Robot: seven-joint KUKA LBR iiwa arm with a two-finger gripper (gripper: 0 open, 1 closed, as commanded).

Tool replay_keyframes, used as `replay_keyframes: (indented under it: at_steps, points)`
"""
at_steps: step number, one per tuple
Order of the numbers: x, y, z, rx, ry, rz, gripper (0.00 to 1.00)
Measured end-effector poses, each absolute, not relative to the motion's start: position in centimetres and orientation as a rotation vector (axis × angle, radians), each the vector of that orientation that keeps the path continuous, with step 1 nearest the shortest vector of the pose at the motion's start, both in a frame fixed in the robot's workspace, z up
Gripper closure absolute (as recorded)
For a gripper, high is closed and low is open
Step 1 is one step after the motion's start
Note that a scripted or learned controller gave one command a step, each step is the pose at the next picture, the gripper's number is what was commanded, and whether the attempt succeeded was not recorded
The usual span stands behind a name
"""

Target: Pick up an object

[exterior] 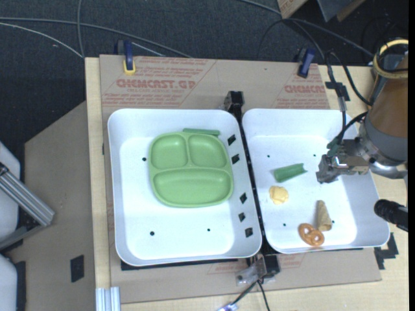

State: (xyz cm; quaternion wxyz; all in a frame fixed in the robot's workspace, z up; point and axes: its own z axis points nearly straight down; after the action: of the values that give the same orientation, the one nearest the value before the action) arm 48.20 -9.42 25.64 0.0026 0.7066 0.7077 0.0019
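Gripper [327, 172] hangs low over the right bin [363, 235], just right of the green piece [288, 172]. How wide the jaws stand I cannot tell, and no object is visible between them.

Four small things lie in this bin: the green piece, a yellow lump [279, 195] near it, a tan cone [323, 215] and an orange ring [312, 234] touching the cone's near end. The left bin [123, 219] carries a green divided plate [190, 170].

For a good pick, I judge the green piece the closest target. Its long axis runs left to right, slightly raised toward the far right, so the jaws should close across its narrow width and come down centred on it. The cone lies with its long axis near to far.
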Motion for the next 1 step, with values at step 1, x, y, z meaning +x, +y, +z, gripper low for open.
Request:
replay_keyframes:
  at_steps: [1]
  points:
    - [48.3, -3.28, 25.65, 2.216, 2.231, 0.004, 1.0]
